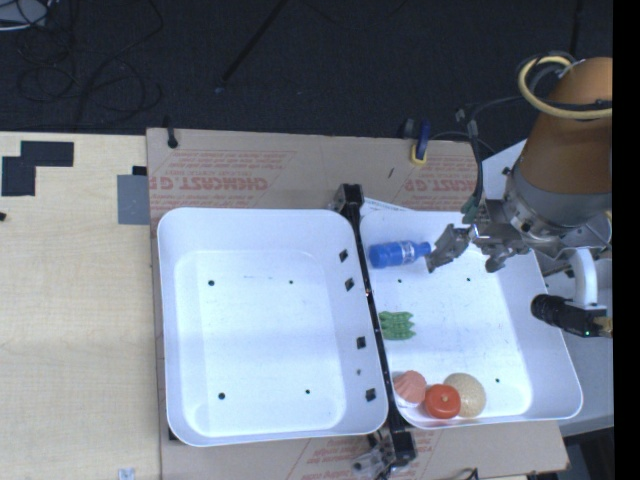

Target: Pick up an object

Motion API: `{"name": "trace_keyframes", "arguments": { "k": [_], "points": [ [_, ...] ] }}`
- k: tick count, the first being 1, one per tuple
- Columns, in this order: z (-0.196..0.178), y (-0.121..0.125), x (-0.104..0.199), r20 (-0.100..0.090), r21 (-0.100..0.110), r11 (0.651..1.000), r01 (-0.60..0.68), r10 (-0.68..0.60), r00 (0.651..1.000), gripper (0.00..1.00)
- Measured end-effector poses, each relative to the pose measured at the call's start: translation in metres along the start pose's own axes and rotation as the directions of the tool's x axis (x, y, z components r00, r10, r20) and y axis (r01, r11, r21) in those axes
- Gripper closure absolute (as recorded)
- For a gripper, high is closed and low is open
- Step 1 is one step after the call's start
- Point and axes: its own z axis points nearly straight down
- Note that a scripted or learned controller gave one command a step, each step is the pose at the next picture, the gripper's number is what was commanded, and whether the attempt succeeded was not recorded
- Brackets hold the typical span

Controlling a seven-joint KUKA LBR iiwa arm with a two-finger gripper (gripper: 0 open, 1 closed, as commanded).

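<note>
Since our gripper (470,248) sits with jaws released and nothing between them, the blue bottle (398,254) lies at its 9 o'clock, long axis 3-to-9.

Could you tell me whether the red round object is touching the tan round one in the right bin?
Touching: in the camera view, the red round object overlaps the tan round one with no gap.

A: How many bins?
B: Two white ones, a left bin (262,323) and a right bin (500,338).
A: And the loose things?
B: Five: one blue bottle (398,254), one green piece (396,325), one red round thing (442,401), one pink piece (409,386), one tan round thing (467,392).
</note>
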Motion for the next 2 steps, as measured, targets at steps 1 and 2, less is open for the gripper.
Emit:
{"name": "trace_keyframes", "arguments": {
  "k": [1, 2],
  "points": [
    [0.026, -0.055, -0.056, 0.0, 0.007, 1.0, -0.008, 0.008, 1.0, 0.0],
    [0.047, -0.071, -0.126, 0.001, 0.005, 1.0, -0.008, 0.008, 1.0, 0.0]
  ]
}}
